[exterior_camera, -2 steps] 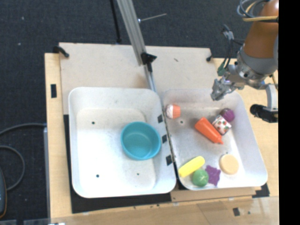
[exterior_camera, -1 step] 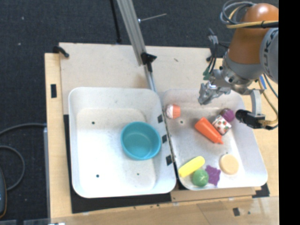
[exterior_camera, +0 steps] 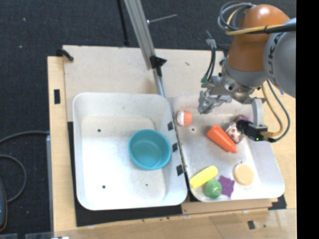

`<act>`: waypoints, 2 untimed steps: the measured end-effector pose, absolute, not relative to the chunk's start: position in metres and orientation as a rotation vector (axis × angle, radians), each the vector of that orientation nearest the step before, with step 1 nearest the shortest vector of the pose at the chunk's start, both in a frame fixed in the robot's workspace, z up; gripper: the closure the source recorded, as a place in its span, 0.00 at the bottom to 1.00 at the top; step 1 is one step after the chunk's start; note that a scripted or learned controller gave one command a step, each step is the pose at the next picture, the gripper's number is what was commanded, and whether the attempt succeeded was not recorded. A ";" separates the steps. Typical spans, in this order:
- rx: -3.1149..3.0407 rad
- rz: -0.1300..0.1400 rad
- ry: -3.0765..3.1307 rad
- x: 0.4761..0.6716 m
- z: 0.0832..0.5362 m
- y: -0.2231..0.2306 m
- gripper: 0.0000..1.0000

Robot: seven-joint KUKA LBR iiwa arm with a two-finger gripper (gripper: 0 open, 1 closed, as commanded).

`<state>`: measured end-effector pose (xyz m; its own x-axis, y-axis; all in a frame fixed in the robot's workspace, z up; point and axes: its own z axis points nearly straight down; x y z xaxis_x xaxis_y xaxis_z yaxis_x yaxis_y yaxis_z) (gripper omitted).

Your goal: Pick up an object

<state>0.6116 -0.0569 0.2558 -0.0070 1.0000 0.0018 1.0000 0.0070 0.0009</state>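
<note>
The end effector (exterior_camera: 207, 105) is seen above the far end of the right white bin (exterior_camera: 271, 161) on the tabletop (exterior_camera: 107, 68). Whether it is open or closed cannot be told. Nothing is seen held in it. A small round orange and white ball (exterior_camera: 184, 117) lies just beside it, near the bin's left wall. An orange carrot-shaped toy (exterior_camera: 222, 138) lies close by. The ball could be picked first. The end effector should be lowered straight over its middle, so the ball is not pushed against the wall. A blue round bowl (exterior_camera: 149, 149) sits in the left white bin (exterior_camera: 94, 133).
</note>
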 end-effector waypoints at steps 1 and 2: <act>-2.212 -0.003 -2.229 0.587 0.263 -0.009 1.00; -2.215 0.000 -2.227 0.570 0.252 0.030 1.00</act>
